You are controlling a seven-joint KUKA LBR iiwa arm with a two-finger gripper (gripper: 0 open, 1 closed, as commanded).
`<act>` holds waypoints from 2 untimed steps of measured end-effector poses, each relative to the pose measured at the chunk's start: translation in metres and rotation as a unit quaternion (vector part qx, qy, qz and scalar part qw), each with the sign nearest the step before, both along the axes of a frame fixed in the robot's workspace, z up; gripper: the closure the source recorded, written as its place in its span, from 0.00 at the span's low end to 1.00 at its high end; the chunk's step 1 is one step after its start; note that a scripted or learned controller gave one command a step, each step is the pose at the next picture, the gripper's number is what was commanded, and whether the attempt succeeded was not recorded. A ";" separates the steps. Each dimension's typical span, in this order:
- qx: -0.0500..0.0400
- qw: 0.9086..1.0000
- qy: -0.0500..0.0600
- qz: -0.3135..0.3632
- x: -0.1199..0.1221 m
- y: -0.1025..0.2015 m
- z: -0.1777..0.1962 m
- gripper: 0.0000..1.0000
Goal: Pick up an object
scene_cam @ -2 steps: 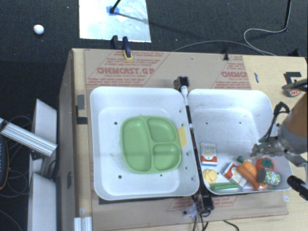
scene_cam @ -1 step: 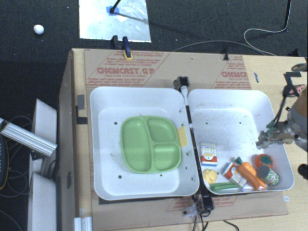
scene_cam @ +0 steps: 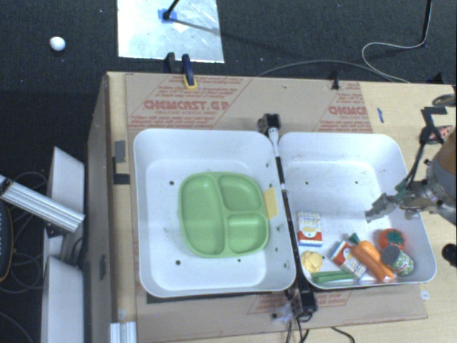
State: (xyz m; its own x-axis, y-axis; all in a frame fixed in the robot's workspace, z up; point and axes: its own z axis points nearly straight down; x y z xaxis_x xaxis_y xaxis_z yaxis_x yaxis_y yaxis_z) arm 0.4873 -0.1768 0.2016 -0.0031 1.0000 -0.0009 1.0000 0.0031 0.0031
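The right white bin (scene_cam: pixel 335 156) holds several toy foods along its near side. A small white and red carton (scene_cam: pixel 309 229) lies near the divider, with a yellow piece (scene_cam: pixel 311 261) and a green bean pod (scene_cam: pixel 332 278) below it. An orange carrot (scene_cam: pixel 373 257) lies across a red packet (scene_cam: pixel 344 251). In the near right corner sit a red tomato (scene_cam: pixel 391 238) and a green and white piece (scene_cam: pixel 403 264). My gripper (scene_cam: pixel 377 209) hangs over the bin's right part, just above and left of the tomato, with nothing seen in it.
The left white bin (scene_cam: pixel 161 156) holds a green divided plate (scene_cam: pixel 223 214). A small yellow tag (scene_cam: pixel 270 203) sits by the divider between the bins. Cardboard (scene_cam: pixel 214 102) covers the bench behind the bins. The arm enters over the right bin's right rim.
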 end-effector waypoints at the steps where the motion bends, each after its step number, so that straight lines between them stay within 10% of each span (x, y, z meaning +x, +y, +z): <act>1: 0.000 1.000 0.000 -0.001 0.000 -0.030 -0.117 0.00; 2: -0.001 1.000 -0.001 -0.001 0.001 -0.030 -0.106 1.00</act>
State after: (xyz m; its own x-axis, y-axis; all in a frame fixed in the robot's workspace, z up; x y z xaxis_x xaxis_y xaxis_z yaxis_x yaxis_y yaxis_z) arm 0.4880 -0.2073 0.0957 -0.0016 1.0000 -0.0022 1.0000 0.0016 0.0055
